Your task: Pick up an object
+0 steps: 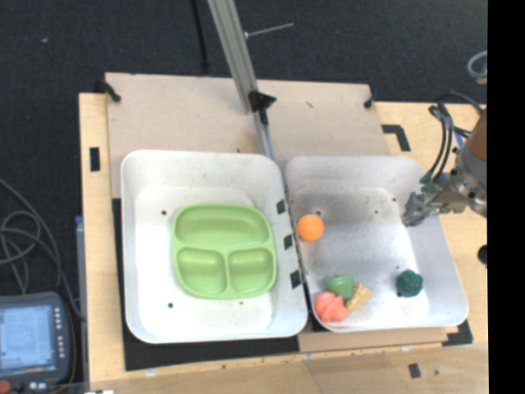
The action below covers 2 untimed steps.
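In the right bin (373,183) an orange ball (310,227) lies near the left wall. A dark green lump (408,283) rests toward the bin's right front. At the front left corner a pink object (330,306), a green object (340,286) and a tan piece (358,298) sit bunched together. My gripper (414,209) hangs over the bin's right side, above and behind the dark green lump. I see nothing held at its tip.
The left bin (148,187) holds a light green divided plate (223,249). A metal pole (238,56) rises from the bench behind the bins. A screen device (31,335) sits at the lower left, off the bench.
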Motion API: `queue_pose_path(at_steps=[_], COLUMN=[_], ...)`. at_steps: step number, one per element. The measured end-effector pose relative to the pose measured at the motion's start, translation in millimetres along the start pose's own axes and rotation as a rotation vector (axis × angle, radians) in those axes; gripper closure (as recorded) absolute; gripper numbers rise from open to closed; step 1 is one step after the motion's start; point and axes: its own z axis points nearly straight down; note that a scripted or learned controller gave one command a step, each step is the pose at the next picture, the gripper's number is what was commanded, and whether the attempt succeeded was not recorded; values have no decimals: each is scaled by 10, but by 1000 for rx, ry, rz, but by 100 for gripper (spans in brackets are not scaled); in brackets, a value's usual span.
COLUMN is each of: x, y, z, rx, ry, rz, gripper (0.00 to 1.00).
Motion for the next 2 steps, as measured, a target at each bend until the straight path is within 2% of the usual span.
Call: queue_pose_path(at_steps=[1, 2], x=[-16, 419], y=[20, 211], z=[-450, -457], rx=[2, 7], ry=[1, 3], rz=[0, -2], gripper=[100, 100])
